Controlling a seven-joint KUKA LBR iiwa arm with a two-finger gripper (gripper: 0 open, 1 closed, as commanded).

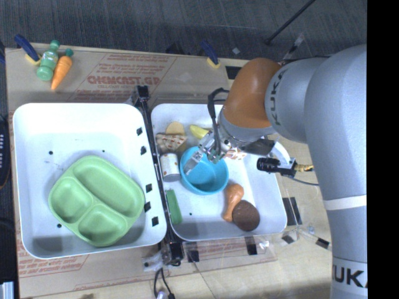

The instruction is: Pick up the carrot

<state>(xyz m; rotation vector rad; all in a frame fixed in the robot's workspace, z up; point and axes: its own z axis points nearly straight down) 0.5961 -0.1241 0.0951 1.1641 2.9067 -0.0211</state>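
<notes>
1. The carrot (61, 71) is seen on the counter (181, 73), past the far left corner of the left bin (25, 185). It is lying beside a green toy bottle (47, 62), and it is well apart from the arm.
2. The gripper (210, 152) is seen in the right bin (271, 220), just over the far rim of a blue bowl (204, 174).
3. The fingers (216, 150) are small and partly hidden by the wrist, so it cannot be told if they are open or closed. Nothing is seen held between them.
4. A green plate (96, 199) with three parts is seen in the left bin.
5. In the right bin, a yellow piece of toy food (199, 131) and a tan piece (175, 128) are seen at the far side. A shell-like toy (169, 142) and a small can (169, 166) are placed left of the blue bowl.
6. A green stick-like toy (174, 207) is seen by the near left wall. A chicken leg toy (232, 200) and a brown round toy (246, 215) are seen touching, near the bowl.
</notes>
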